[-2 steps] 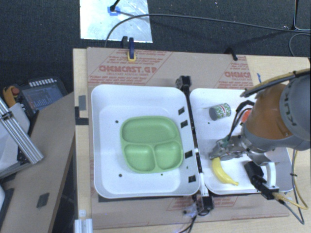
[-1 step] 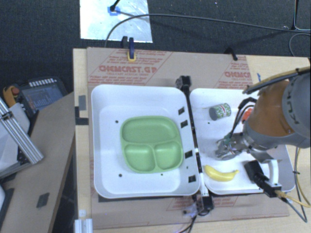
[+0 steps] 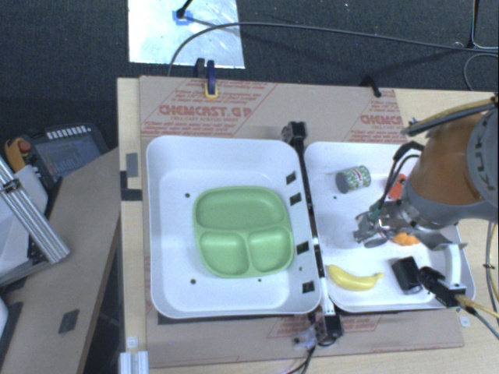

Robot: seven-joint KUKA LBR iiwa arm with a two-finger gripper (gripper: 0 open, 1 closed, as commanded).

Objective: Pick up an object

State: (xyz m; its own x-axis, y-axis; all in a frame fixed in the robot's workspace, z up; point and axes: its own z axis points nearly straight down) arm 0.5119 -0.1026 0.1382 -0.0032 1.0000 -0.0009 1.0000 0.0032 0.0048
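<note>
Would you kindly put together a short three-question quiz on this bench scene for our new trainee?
1. True or false: the green tray lies in the left bin.
2. Which thing lies nearest the front edge of the right bin? A) can B) banana C) orange thing
3. Fill in: the hand hovers over the ____ bin.

Key:
1. True.
2. B, the banana; the can lies towards the back, and the orange thing sits beside the hand.
3. Right.

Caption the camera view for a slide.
Gripper low in the right bin between can and banana; green tray fills the left bin.
</note>
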